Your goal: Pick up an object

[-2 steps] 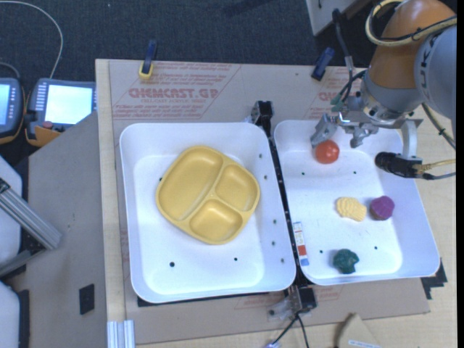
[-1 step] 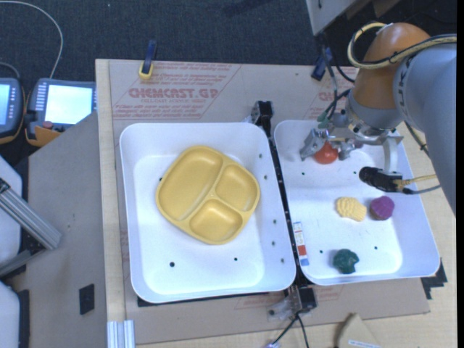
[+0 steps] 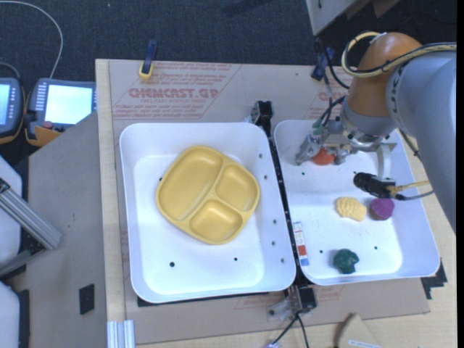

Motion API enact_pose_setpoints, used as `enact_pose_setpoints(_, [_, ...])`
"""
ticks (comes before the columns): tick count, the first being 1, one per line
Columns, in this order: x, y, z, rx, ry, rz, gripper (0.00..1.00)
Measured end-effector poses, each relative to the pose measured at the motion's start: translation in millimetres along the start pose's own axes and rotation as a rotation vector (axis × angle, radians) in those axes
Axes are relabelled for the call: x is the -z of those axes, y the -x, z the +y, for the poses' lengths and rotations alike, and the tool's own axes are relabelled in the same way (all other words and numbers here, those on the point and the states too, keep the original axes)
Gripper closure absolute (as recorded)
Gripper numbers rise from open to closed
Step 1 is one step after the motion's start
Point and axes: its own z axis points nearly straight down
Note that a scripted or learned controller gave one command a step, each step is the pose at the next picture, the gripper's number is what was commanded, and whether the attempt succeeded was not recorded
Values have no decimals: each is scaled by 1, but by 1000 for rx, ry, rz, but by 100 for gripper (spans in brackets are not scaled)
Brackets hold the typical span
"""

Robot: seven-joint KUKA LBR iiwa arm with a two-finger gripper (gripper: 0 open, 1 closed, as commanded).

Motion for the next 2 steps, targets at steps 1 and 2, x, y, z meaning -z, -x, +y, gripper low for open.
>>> enact_pose_setpoints(1, [13, 0, 1, 0, 5, -1, 100])
enact_pose_setpoints(2, [78, -1, 4, 1, 13, -2, 100])
